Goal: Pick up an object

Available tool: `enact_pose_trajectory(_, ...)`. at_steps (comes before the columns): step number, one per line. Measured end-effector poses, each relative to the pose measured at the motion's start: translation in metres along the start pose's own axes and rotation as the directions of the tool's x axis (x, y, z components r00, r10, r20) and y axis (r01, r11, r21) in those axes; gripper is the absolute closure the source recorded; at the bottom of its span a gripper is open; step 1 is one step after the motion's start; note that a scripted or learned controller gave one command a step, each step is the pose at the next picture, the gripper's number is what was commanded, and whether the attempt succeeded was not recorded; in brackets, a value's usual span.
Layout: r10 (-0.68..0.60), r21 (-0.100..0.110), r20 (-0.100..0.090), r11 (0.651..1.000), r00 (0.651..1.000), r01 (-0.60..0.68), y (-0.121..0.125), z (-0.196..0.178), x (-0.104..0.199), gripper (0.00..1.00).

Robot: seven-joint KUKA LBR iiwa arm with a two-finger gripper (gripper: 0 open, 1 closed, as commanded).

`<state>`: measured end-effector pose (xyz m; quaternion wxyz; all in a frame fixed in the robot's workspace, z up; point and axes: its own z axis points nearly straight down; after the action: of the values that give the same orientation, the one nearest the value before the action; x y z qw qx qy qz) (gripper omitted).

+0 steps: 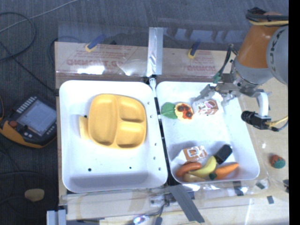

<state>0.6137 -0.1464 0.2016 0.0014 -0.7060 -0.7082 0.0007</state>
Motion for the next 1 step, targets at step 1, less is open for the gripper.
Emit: enact_pose_trajectory(1,-0.127,0.000,0.004,0.992,0.992,0.127,-0.0093,-0.0603,0.0418,0.00)
